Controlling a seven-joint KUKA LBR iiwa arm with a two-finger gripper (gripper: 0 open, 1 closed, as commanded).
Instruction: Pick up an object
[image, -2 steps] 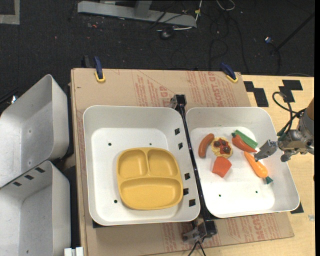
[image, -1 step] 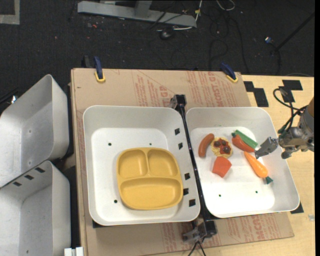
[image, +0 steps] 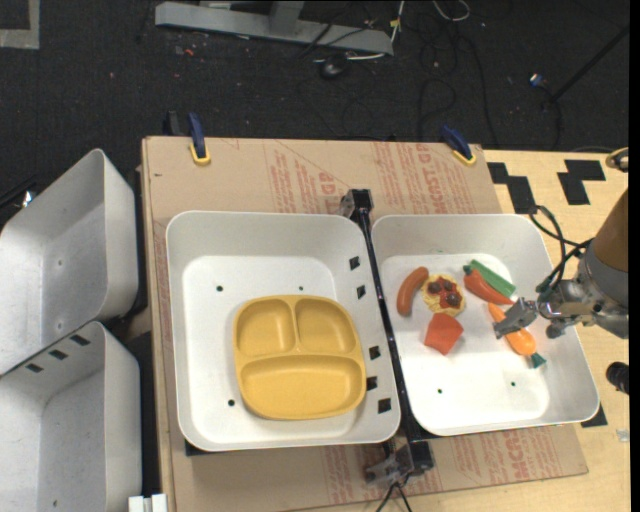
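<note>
The gripper (image: 522, 318) hangs low over the right bin (image: 478, 410), reached in from its outer wall, and its tip sits right at the small carrot (image: 521, 343) — orange, with a green end pointing away toward the bin's near corner. Whether the gripper is spread or closed I cannot tell; the dark metal at its tip blurs into the carrot, so a hold cannot be claimed.

The other toy foods lie clustered just beyond the gripper, further into the bin: a larger carrot (image: 487, 284) nearest, then a small tart (image: 443, 295), a red block (image: 443, 334) and a sausage (image: 411, 290) farthest off. They lie loose and apart, which leaves room around each, probably to suit a top-down grasp.

Well beyond them, the left bin (image: 200, 400) carries a yellow divided plate (image: 298, 356) — likely a drop-off spot.
</note>
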